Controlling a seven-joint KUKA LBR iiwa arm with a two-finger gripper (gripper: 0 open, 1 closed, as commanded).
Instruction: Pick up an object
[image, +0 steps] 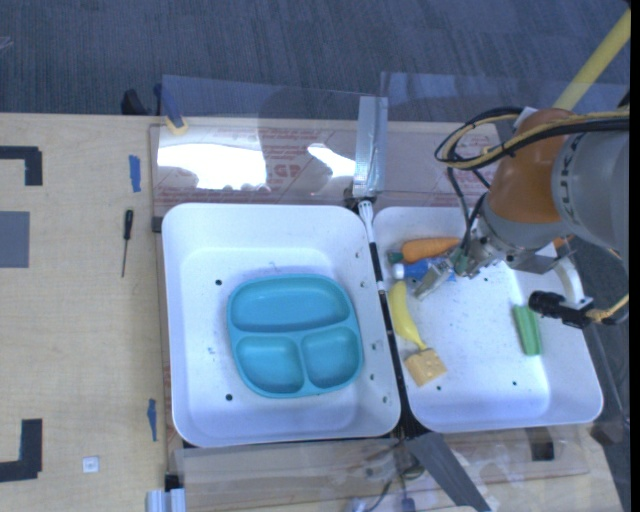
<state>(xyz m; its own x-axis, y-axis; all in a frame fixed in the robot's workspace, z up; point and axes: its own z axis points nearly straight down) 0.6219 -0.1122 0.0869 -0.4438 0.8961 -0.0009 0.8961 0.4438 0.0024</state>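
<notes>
The right bin (560, 395) holds an orange carrot (428, 247), a yellow banana (403, 314), a tan cheese-like wedge (425, 367), a green stick-shaped piece (527, 330) and a small blue-and-green item (412, 270). My gripper (447, 270) hangs low over the far left part of this bin. It sits just below the carrot's right end and right beside the small blue-and-green item. The grey arm with its orange band (525, 180) reaches in from the upper right. Nothing is visibly held.
The left bin (190, 250) holds a blue three-compartment plate (295, 335). A divider ridge (378, 300) separates the bins. A clear panel and a metal post (368, 150) stand behind them. Cables (470, 145) loop near the wrist. A black-tipped part (548, 303) sticks out over the right bin.
</notes>
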